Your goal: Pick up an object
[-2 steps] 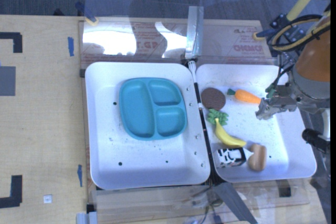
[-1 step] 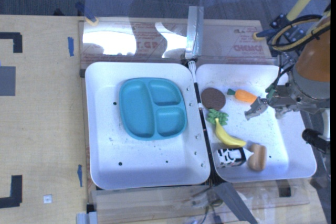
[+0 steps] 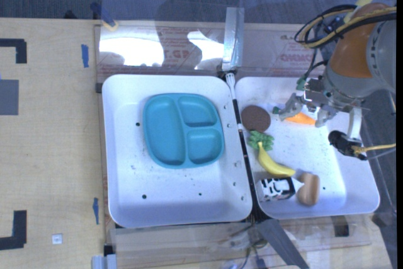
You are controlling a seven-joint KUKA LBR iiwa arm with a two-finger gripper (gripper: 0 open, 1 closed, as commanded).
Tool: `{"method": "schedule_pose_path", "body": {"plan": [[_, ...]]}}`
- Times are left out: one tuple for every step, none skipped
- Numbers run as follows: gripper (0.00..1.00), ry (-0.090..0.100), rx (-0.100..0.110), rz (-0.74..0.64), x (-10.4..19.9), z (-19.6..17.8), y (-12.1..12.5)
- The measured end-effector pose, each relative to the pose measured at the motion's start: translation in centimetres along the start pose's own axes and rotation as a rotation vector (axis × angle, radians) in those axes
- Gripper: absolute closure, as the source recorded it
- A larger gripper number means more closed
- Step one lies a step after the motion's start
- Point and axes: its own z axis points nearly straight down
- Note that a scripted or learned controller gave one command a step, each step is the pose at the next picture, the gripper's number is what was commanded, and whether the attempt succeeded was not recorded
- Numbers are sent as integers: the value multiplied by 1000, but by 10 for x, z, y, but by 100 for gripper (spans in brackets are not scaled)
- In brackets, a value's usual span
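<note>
Two bins, gripper low over the orange piece

Two white bins side by side: left bin point(image 3: 119, 154) carrying a teal divided plate point(image 3: 184, 130), right bin point(image 3: 362, 195) carrying the small things. Hanging over the far part of the right bin, the gripper point(image 3: 306, 111), its fingers spread narrowly either side of an orange piece point(image 3: 304, 118); whether touching it, cannot tell. Just left of that, a brown round disc point(image 3: 255, 117) near the bin's left wall. Nearer, a green sprig point(image 3: 264, 141), then a banana point(image 3: 274, 164) running toward the right. At the near edge, a black-and-white item point(image 3: 277, 188) beside a tan bread-like piece point(image 3: 308, 188).
</note>
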Motion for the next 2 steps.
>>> {"method": "schedule_pose_path", "body": {"plan": [[0,-3,-10,-109,-29,54,38],[100,-3,4,-113,-29,48,35]]}}
